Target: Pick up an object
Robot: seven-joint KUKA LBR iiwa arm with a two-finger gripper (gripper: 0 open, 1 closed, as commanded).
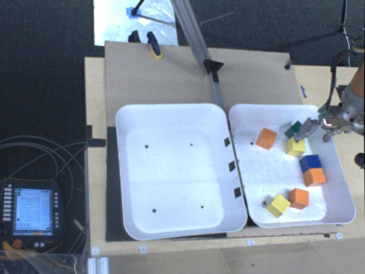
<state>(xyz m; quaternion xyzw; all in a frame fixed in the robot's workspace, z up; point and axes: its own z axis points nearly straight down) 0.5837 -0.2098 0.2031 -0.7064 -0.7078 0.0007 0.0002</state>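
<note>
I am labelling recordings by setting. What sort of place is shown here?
Probably a robotics lab: a bench with two white bins, coloured blocks for grasping tests, a gripper reaching in, and a teach pendant on dark carpet.

My counter (171, 76) is a pale tan board on a lighter wooden frame, standing on dark carpeted floor (40, 50). Beyond its far edge a bright reflective sheet (117, 16) lies on the floor, with a grey metal pole (191, 24) slanting across it toward the counter. At the lower left, a control pendant (31, 213) with a lit screen rests on the carpet, black cables (45, 150) looping around it.
</note>
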